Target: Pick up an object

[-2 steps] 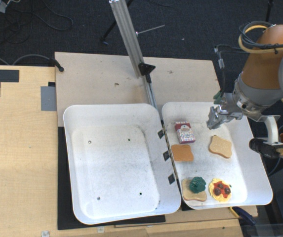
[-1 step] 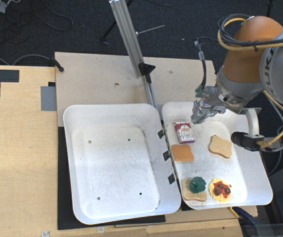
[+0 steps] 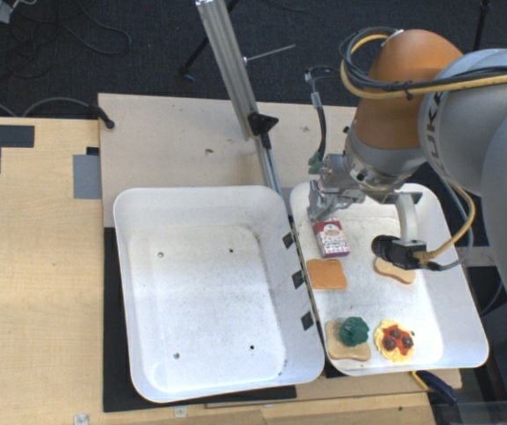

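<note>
The left bin [image 3: 200, 299] offers wide open floor. In the right bin [image 3: 452, 326], a carton [image 3: 330, 238], toast [image 3: 326, 275], a green-topped piece [image 3: 350, 336] and a small pizza [image 3: 395, 340] crowd the near side, while the arm [image 3: 412, 104] blocks its far end.

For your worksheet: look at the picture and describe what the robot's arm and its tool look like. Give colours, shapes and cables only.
The arm is bulky, rounded and grey, with a glossy orange dome-shaped band above the wrist. Yellow and black cables loop around that band. The tool is a small, pale metallic piece with two thin fingers.
</note>
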Controlling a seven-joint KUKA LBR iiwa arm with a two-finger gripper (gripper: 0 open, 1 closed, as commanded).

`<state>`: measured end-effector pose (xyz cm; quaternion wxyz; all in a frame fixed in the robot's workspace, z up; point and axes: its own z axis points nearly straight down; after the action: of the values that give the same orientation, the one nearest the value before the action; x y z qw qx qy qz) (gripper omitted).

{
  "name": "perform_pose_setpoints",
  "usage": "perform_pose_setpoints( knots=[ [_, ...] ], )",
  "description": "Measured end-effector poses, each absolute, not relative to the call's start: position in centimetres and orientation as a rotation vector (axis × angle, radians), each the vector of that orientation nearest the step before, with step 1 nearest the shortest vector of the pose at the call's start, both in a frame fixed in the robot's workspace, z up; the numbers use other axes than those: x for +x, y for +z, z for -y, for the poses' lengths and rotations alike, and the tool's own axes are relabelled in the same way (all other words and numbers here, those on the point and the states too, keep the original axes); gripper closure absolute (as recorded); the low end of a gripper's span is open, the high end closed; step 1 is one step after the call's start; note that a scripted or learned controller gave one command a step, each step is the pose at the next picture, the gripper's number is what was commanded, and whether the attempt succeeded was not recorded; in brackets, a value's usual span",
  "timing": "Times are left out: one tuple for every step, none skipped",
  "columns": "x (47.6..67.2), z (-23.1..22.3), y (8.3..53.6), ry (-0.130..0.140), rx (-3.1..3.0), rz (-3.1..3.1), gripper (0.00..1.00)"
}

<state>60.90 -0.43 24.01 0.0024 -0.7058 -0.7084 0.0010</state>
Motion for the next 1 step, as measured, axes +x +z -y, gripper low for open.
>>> perform_pose_setpoints(
  knots=[
    [62.09,-3.92,22.85,0.002,-2.216,2.223,1.0]
  ],
)
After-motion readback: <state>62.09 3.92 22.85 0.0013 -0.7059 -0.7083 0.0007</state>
